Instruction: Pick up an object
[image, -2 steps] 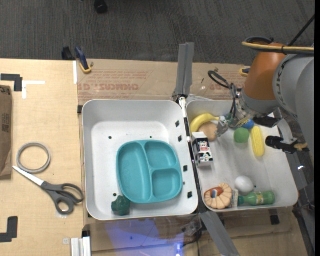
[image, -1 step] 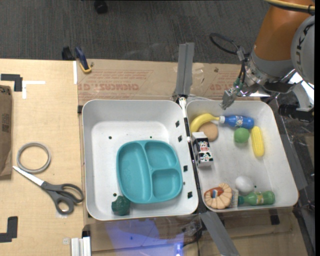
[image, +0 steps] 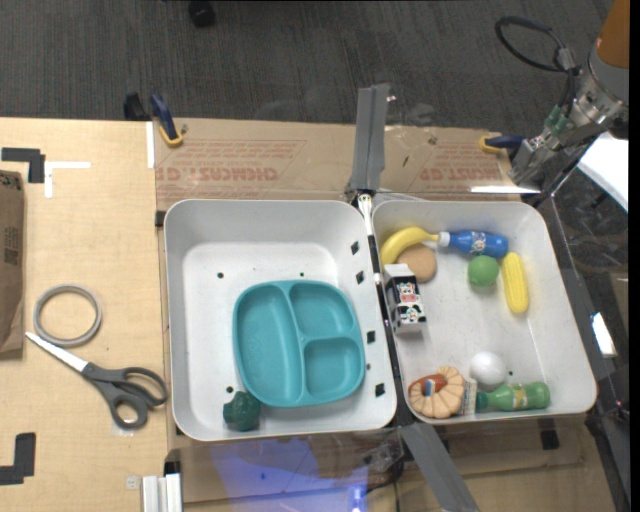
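Candidate objects lie in the right bin (image: 562, 300): a banana (image: 403, 241) at the upper left, touching a tan rounded item (image: 422, 265); a blue bottle (image: 474, 242) just beside them; a green ball (image: 483, 272) and a yellow corn cob (image: 514, 282) near each other; a small printed carton (image: 406, 300) against the left wall; a white ball (image: 488, 368), a green bottle (image: 518, 397) and a striped round toy (image: 440, 392) along the near edge. None is lifted.

The left bin (image: 200, 260) holds a teal divided plate (image: 298, 343) and a dark green lump (image: 241, 411).

The gripper (image: 545, 150) sits above the right bin's far corner, outside the rim, carrying nothing; its opening cannot be determined.

Assessment: approach stage, no grasp begun. The next move calls for travel inward over the bin, then descent onto an isolated item; the green ball or corn cob appear least crowded.
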